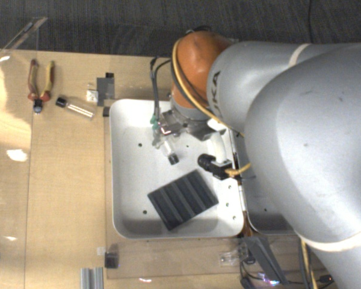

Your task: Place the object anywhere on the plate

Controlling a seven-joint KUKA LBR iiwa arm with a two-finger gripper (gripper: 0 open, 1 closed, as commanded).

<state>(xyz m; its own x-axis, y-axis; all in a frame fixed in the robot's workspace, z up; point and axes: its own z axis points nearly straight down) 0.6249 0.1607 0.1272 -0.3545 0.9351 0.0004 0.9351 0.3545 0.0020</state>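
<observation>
Toward six o'clock within the left white bin (123,179), a black ribbed plate (182,199) is seen; gripper (167,146) at twelve o'clock, finger state cannot be told.

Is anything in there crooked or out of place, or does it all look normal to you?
One thing stands out: the dark ribbed plate lies skewed in the left white bin, its edges at an angle to the bin's walls. The gripper is above it. Pliers lie loose on the bench. I see nothing spilled or broken.
</observation>
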